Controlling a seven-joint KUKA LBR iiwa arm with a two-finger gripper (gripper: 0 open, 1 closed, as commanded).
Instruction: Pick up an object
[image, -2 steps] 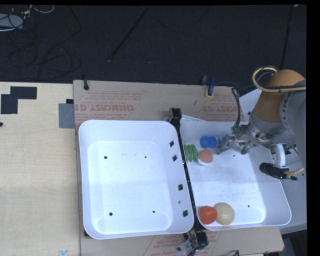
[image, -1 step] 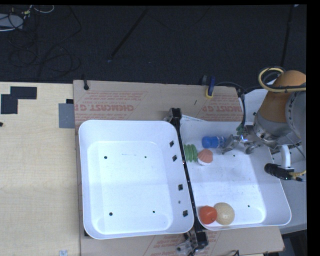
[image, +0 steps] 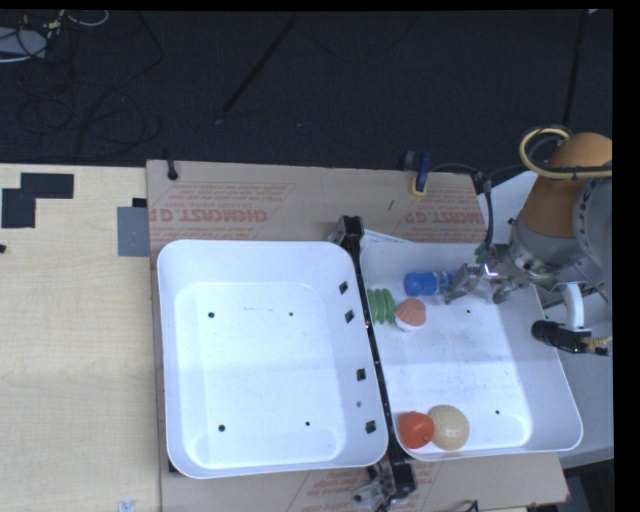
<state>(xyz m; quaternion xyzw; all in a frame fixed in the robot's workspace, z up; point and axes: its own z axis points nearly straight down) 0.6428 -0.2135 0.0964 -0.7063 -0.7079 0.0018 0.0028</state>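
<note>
Although the task names no particular object, the nearest candidate to the gripper (image: 468, 283) is the blue object (image: 427, 283) lying on its side near the far wall of the right bin (image: 545, 425). The gripper sits low at the right bin's far right region, just beside the blue object's right end; whether they touch cannot be resolved. Nothing is visible between the fingers, and the metal parts blur together, so I cannot tell how wide the claw stands. Other contents of the right bin: a green ridged object (image: 381, 305) against the divider side, a pink-and-white rounded object (image: 411, 314) just beside it, and at the near edge a red-orange rounded object (image: 416, 429) touching a pale tan ball (image: 449, 426). The left bin (image: 170, 300) lies alongside. Handling judgement: the blue object looks like a small, light, rigid plastic piece, roughly cylindrical, probably smooth and prone to roll or squirt sideways if pinched off-centre. Best hold would be across its short axis near mid-length, fingers straddling from above. The rounded pieces at the near edge look equally light but offer less purchase; being in contact, closing on one would likely nudge the other. None appear fragile. Proximity of the far wall may limit finger clearance behind the blue object.
</note>
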